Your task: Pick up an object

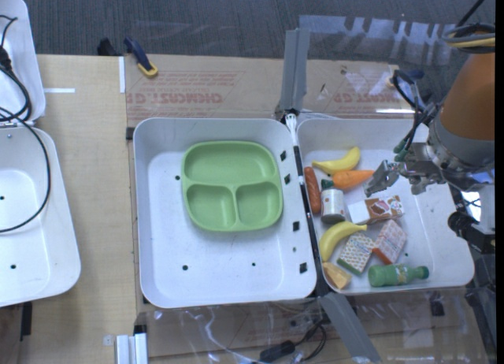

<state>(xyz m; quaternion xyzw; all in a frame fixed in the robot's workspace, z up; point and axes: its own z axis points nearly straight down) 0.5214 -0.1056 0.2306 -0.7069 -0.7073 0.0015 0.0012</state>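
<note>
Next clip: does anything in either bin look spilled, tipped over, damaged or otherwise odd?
Nothing looks spilled or broken. The green plastic bottle lies on its side at the near edge of the right white bin, among loosely piled toy food. The green three-compartment plate sits flat in the left white bin.

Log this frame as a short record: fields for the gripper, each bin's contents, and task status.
gripper: above the right bin, nothing seen between its fingers
left bin: holds a green divided plate
right bin: two bananas, carrot, green bottle, small can, packets
task status: no object picked up yet
</note>
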